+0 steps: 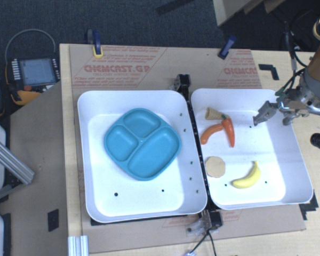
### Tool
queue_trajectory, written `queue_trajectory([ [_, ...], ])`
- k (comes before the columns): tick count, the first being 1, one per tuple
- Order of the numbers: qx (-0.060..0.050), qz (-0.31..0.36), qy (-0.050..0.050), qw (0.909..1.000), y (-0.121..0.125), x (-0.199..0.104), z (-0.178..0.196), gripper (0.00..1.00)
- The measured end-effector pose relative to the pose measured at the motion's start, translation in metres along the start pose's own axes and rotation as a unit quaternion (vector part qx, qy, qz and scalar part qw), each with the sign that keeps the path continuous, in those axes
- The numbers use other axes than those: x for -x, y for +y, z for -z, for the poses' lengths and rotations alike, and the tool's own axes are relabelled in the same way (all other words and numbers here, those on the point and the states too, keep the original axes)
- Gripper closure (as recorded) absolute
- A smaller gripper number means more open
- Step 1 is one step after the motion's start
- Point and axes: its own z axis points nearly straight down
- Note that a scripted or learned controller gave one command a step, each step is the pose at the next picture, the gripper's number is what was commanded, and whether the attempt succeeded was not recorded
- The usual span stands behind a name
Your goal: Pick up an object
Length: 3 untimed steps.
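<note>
The tool (274, 112) sits at the right of the frame, over the upper right part of the right-hand bin (296, 159). Its two fingers stand spread apart, one reaching toward the left and the other nearer the bin's right wall, with nothing between them.

The things to pick lie in that same bin, all to the left of and below the tool. An orange-red carrot-like piece (221, 130), bent in the middle, lies in the upper left part of the bin, well apart from the tool's left finger. Just above it, touching or nearly so, lies a small tan wedge (214, 113). Lower down, near the bin's left wall, rests a round tan disc (215, 167). A yellow banana (247, 177) lies near the bin's lower edge, just right of the disc and well below the tool.

The left-hand bin (96, 185) holds a blue divided plate (142, 149) in its middle. Both bins rest on a cardboard-covered tabletop (149, 68).
</note>
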Motion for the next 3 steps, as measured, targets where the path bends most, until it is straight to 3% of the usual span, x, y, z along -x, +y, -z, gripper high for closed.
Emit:
queue_trajectory([
  [2, -0.004, -0.001, 0.001, 1.0, -0.015, -0.001, -0.104, 0.0],
  [3, -0.003, 0.0, 0.001, 1.0, -0.016, -0.002, -0.134, 0.0],
])
